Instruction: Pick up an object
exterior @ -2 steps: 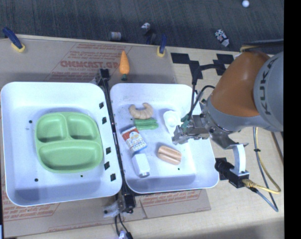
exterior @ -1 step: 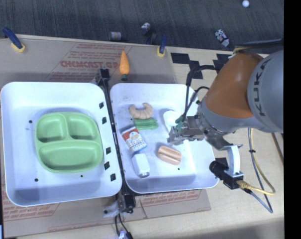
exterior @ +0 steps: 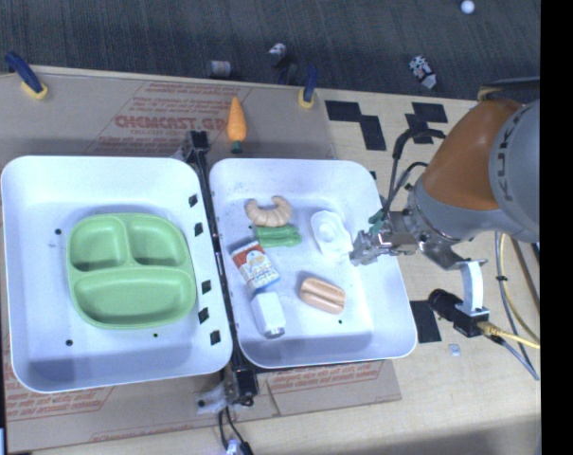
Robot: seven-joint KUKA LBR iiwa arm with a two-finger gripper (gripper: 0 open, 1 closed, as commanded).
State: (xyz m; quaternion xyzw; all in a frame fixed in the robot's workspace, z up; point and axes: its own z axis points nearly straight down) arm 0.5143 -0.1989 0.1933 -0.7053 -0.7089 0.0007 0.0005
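Observation:
The right bin [exterior: 385,325] holds a croissant [exterior: 269,211], a green bean-like piece [exterior: 279,237], a white cup [exterior: 328,230], a hot dog [exterior: 321,293] and a red-and-white tube [exterior: 259,282] lying flat. My gripper [exterior: 366,245] hangs over the bin's right side, just right of the white cup and above the hot dog. Nothing shows between its fingers. The arm's orange band [exterior: 471,164] sits to the right, outside the bin.
The left bin [exterior: 26,349] holds a green divided tray [exterior: 131,269]. A toy carrot [exterior: 236,119] lies on the cardboard behind the bins. Clamps and small bits sit along the far edge. Cables run at the right.

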